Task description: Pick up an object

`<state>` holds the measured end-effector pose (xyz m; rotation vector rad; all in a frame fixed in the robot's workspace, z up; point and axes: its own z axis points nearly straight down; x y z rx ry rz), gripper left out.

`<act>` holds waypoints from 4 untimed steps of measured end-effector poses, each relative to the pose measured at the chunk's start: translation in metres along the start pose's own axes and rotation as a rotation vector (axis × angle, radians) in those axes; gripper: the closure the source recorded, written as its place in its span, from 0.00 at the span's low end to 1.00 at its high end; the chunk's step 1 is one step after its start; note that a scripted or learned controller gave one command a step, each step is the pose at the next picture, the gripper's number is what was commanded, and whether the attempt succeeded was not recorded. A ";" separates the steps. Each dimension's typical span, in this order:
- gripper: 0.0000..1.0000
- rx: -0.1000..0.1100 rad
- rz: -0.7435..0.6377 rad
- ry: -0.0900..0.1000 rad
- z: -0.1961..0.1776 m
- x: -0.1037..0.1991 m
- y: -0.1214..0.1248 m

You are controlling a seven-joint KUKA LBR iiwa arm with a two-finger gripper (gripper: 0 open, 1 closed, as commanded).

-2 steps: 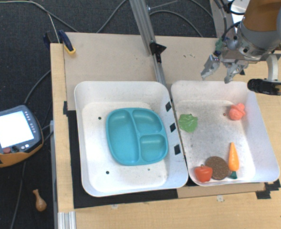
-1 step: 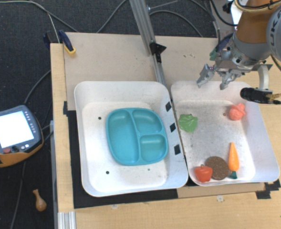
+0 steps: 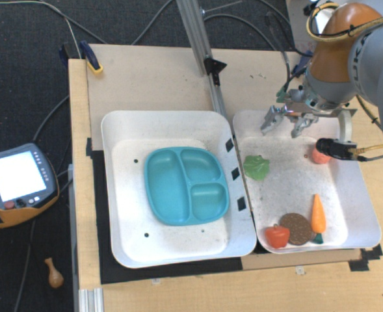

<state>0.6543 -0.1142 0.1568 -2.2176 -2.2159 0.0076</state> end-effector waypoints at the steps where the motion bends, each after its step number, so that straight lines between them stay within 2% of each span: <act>1: 0.00 -0.001 -0.002 0.001 0.053 0.011 -0.001; 2: 1.00 -0.010 -0.002 0.000 0.038 0.011 0.002; 3: 1.00 -0.017 -0.002 -0.002 -0.028 0.011 0.005; 4: 1.00 -0.016 -0.002 -0.002 -0.076 0.011 0.007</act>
